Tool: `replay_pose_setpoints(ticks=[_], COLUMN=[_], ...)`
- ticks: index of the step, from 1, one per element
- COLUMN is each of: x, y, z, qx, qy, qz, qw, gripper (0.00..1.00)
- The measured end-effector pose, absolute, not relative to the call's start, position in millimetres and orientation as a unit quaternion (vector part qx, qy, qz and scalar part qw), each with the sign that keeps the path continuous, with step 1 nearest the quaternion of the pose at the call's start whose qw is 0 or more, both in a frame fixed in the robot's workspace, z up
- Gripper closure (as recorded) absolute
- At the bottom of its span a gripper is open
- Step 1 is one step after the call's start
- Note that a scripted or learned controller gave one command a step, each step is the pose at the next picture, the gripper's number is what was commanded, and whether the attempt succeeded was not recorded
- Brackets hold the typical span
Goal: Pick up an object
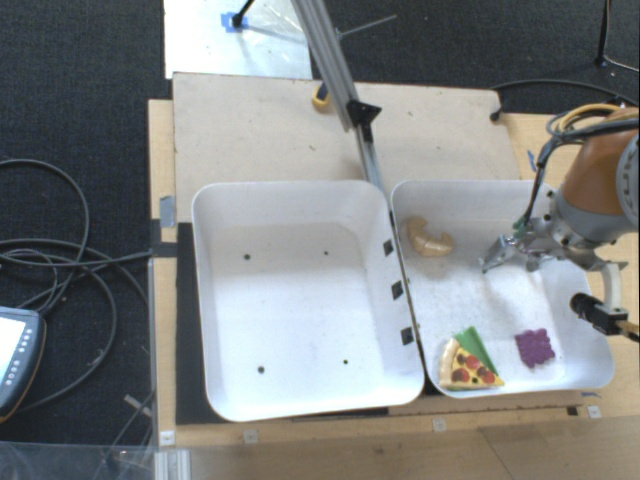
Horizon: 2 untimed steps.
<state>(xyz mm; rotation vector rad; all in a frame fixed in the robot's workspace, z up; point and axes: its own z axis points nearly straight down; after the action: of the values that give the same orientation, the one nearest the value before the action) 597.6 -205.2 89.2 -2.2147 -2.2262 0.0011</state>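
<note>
Two bins, left (pixel 215 298) and right (pixel 470 203), are formed of smooth white plastic with a soft sheen; the floor of the right one appears faintly speckled. The bench (pixel 260 128) is faced with pale, matt board, wood-like, lightly scuffed. The floor (pixel 70 78) is covered by dark, rough carpet. A slanted pole (pixel 325 43) is seen as dull grey metal. The arm (pixel 600 183) is finished in smooth grey with a glossy orange band; the gripper (pixel 520 253) looks like bare metal. A croissant (pixel 427 238), pizza slice (pixel 468 363) and purple grapes (pixel 535 347) look like moulded plastic, fairly matt. Black cables (pixel 60 258) are sheathed in smooth rubber or plastic.
</note>
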Motion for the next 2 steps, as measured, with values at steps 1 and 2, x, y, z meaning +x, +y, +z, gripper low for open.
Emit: replay_pose_setpoints(ticks=[1, 2], x=[599.3, 604.5], y=[-205.8, -215.5], z=[102.4, 153.5], qx=[-0.704, -0.706], qy=[-0.710, -0.709], qz=[-0.0010, -0.0015], qw=[-0.002, -0.004], gripper=[1.00, 1.00])
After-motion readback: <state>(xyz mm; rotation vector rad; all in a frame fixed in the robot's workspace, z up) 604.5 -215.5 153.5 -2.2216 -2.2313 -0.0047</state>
